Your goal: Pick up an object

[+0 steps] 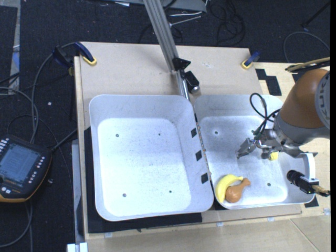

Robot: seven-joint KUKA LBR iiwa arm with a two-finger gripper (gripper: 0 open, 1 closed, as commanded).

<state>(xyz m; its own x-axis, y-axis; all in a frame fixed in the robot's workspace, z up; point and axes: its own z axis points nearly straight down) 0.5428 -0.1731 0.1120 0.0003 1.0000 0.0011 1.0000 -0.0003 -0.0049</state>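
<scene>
A yellow banana and an orange-brown drumstick-shaped toy lie touching each other at the front left corner of the right bin. My gripper hangs over the middle of that bin, behind and a little right of the two toys and apart from them. Its grey fingers point left toward the divider between the bins. Nothing shows between them. The arm comes in from the right, its orange band above the wrist.
The left bin lies beside the right one, and their rims meet along a ridge with black clips. A slanted metal pole rises behind the bins. A teach pendant lies on the floor at the left.
</scene>
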